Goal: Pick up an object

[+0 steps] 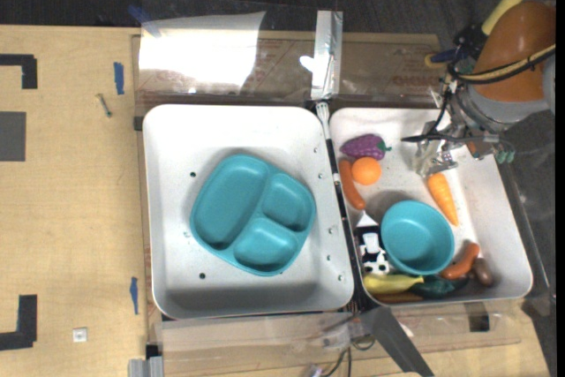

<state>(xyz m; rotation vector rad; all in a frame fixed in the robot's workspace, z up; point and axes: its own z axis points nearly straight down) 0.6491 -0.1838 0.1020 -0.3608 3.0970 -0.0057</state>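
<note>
Hanging over the right bin [516,216], gripper [433,156] just above a toy carrot [443,195], grip too blurry to tell, teal bowl [417,236] sitting nearby, teal plate [253,213] lying in the left bin [168,190].

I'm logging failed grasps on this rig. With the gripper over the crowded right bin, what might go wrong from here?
1. The gripper hovers by the toy carrot, which lies slanted; the fingers may slip off it.
2. The teal bowl sits right beside the carrot and may get knocked.
3. The carrot lies close to the right bin wall, leaving little room.

Two white bins [168,190], one teal plate [253,212], one teal bowl [417,237], two carrots [443,196].
</note>
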